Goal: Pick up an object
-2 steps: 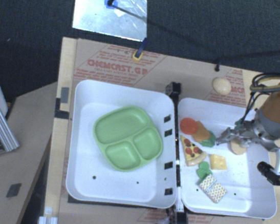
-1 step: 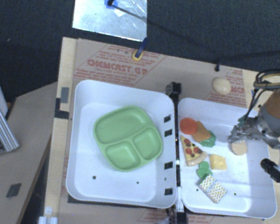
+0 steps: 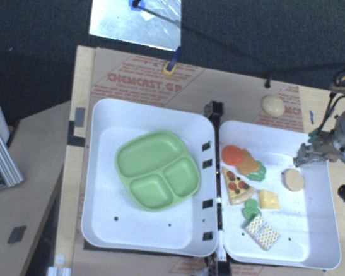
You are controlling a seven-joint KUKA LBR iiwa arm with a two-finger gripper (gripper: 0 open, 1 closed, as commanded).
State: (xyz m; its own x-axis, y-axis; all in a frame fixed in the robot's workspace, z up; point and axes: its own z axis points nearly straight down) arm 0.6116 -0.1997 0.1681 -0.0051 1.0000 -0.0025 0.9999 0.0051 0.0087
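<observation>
One round tan cookie (image 3: 293, 180) — flat.

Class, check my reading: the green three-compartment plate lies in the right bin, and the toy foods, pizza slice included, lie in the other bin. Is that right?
Not quite. The camera view shows the green plate in the left bin; the toy foods, pizza slice included, lie in the right bin.

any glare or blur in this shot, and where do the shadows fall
In the camera view, the foil sheet at top reflects unevenly bright; the white bins look evenly lit, with no blown-out patches; the green tray and the pizza slice are fairly sharp; the end effector is soft and small, casting a faint shadow on the bin floor beside it.
</observation>
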